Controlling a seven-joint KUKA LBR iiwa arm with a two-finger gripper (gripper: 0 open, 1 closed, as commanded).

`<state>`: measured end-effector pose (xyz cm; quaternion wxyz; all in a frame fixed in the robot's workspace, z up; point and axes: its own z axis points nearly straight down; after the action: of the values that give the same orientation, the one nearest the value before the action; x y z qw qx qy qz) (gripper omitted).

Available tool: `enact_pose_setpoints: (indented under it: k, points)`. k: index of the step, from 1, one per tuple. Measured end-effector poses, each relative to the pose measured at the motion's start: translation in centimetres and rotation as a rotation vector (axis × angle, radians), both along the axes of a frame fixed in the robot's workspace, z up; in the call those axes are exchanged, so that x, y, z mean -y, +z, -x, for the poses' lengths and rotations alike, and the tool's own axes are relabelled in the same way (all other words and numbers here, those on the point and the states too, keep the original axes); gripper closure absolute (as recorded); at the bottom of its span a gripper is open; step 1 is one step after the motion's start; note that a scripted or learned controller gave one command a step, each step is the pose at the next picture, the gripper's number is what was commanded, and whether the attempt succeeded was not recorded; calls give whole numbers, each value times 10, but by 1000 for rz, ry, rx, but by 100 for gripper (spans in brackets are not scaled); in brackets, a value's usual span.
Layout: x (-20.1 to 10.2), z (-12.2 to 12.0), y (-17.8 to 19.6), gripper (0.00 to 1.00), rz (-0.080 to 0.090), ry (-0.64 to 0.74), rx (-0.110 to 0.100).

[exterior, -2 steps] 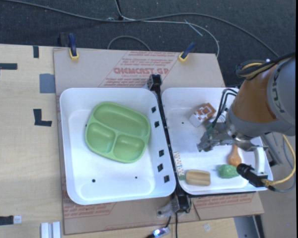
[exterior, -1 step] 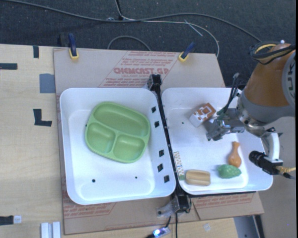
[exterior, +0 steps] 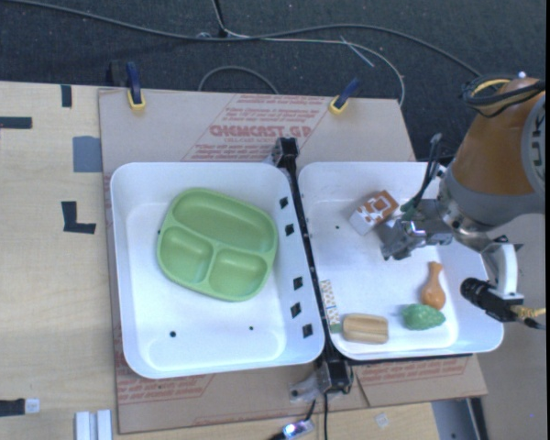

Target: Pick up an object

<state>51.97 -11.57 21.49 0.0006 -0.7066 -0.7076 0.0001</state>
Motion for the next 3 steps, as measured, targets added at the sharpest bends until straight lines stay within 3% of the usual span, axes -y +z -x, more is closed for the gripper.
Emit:
enact_pose_setpoints:
  k: [3]
  points:
    - [-158,-50,-6,100,-1,7,0]
